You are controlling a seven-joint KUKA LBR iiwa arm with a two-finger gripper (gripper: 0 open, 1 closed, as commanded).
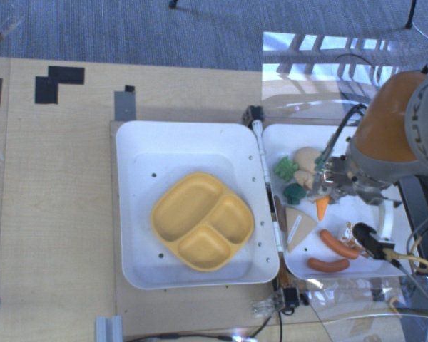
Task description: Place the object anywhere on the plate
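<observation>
On the counter [57, 226] two white bins sit side by side, the left bin [139, 148] at 9 o'clock and the right bin [289, 140] at 3 o'clock.

In the right bin, nearest the camera, a red-brown sausage [328, 264] lies at 6 o'clock along the bin's near wall. A second sausage [339, 244] lies just beyond it, toward 5 o'clock. A pale cheese wedge [299, 228] rests at 8 o'clock, close to the wall shared with the other bin.

Past these, near the bin's middle, an orange carrot [322, 207] points toward the camera, its thick end right at the tip of the hand [324, 189]. I cannot tell whether the hand is apart, together, or clamped on the carrot.

At 9 o'clock from the hand is a dark green piece [294, 192], with a lighter green broccoli [285, 168] just beyond it. A cream-coloured lump [307, 157] sits farthest, at 11 o'clock. The arm [392, 127] comes in from 3 o'clock over the bin's far side.

In the left bin a yellow plate [203, 221] lies slightly toward 5 o'clock. It has three compartments: a large one at 10 o'clock and smaller ones at 3 and 6 o'clock. The carrot is well apart from it.
</observation>
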